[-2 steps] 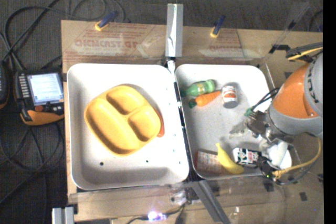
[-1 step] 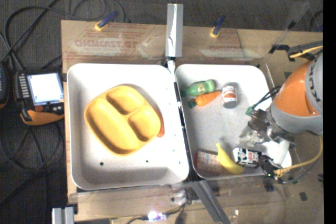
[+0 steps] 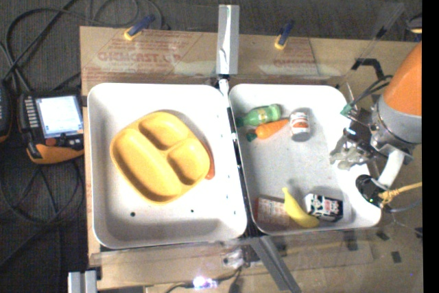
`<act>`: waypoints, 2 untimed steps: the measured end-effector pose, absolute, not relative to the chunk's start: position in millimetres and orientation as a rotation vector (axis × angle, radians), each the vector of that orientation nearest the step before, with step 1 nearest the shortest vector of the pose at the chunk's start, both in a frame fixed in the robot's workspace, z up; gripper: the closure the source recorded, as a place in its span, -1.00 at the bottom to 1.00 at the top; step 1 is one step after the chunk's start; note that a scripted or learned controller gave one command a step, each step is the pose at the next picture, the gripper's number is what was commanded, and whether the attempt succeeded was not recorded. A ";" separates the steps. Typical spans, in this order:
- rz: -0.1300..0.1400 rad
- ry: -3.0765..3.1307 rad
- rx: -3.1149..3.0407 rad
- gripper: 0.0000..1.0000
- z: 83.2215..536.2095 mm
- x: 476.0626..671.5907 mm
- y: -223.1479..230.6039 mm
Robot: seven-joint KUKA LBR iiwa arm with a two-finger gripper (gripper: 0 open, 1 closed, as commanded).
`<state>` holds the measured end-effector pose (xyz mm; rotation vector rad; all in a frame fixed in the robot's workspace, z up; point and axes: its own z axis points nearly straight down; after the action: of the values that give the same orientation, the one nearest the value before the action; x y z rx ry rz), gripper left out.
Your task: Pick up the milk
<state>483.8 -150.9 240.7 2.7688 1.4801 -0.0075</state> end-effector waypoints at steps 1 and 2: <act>-0.008 1.480 2.769 -1.00 240.7 483.8 -151.0; 0.012 1.755 2.598 -1.00 90.2 486.9 -155.7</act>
<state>486.9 -155.7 90.2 2.5978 1.7546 0.0118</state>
